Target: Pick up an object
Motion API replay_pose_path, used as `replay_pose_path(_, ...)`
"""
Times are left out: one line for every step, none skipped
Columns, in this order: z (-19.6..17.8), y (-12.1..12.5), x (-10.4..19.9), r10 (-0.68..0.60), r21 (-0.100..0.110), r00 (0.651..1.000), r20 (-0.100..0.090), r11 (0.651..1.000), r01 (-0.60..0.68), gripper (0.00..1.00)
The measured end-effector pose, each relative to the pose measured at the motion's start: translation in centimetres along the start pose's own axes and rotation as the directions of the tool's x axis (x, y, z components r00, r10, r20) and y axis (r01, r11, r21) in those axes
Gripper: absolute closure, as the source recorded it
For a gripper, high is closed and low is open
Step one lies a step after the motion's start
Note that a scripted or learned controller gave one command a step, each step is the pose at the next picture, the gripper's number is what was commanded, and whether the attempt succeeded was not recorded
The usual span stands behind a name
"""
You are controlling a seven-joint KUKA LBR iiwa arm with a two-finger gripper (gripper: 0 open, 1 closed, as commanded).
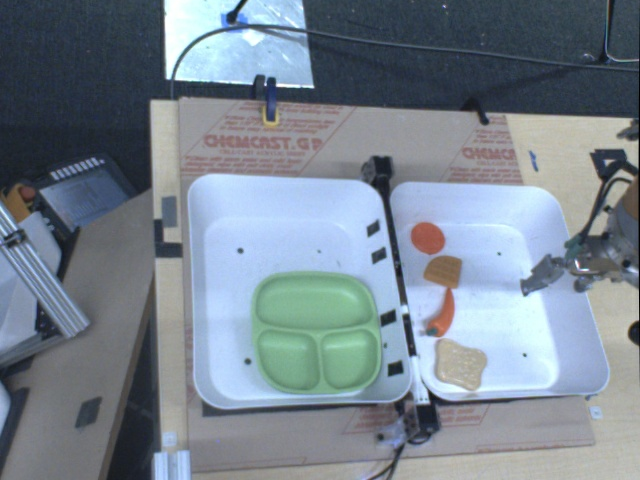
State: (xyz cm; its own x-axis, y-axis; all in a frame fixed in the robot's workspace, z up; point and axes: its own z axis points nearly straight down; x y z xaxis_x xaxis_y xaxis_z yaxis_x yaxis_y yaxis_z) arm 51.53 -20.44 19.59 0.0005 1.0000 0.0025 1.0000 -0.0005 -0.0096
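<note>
Orange carrot piece [442, 312] lies untouched at the right bin's [545, 208] nine-o'clock side, among other food items.
The gripper [533, 281] hangs at the bin's three o'clock, holding nothing; whether its fingers are parted cannot be told. Approach step, likely; next it must travel toward nine o'clock and descend. A green tray [315, 330] fills the left bin [230, 208].

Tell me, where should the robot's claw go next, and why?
Probably a little to the left. The gripper sits over bare floor near the right side of the right bin, with nothing between its fingers, while the four food pieces line up along the bin's left side, the carrot roughly level with it.
</note>
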Motion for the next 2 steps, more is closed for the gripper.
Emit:
replay_pose_path(-0.6, 0.3, 0.0, -0.003, -0.011, 1.000, 0.003, 1.000, 0.003, 0.00)
replay_pose_path(5.5, -0.1, 0.5, -0.002, -0.007, 1.000, 0.001, 1.000, 0.002, 0.00)
